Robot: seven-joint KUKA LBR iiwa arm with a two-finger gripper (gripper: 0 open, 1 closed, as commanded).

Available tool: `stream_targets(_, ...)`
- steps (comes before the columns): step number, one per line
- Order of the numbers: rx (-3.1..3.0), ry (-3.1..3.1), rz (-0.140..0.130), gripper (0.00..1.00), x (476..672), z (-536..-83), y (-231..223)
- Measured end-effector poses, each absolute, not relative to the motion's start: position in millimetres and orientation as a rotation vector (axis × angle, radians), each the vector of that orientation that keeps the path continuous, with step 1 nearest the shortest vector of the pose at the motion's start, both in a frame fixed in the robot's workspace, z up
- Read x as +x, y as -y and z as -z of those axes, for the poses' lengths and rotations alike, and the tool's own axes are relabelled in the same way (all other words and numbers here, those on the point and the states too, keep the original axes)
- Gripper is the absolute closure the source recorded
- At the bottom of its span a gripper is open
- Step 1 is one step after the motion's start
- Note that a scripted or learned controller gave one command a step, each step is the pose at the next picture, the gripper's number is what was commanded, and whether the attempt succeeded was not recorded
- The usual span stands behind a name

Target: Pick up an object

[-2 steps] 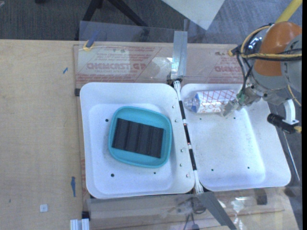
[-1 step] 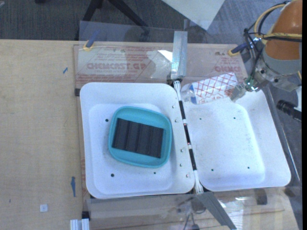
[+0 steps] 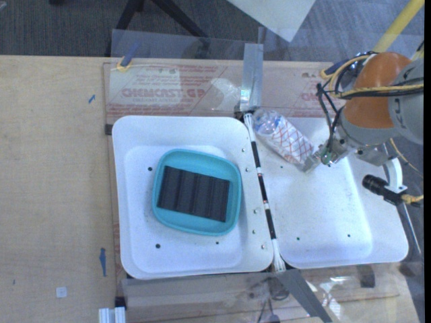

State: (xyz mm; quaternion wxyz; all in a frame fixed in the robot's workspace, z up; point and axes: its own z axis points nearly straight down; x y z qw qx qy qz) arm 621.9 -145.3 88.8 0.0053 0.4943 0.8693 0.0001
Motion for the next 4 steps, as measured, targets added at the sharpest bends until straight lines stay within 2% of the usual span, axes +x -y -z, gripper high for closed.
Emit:
stream_targets(1, 1.223, -2.886, -0.002, 1.00, 643.6, -251, 98)
stream_targets(2, 1.559, -2.718, -0.002, 1.00, 650.3, -259, 114)
stream_targets(3, 1.559, -2.719, -0.002, 0.00, 650.3, -259, 114)
stream_targets(4, 1.240, -2.885, -0.001, 0.00, 651.0, -142, 98)
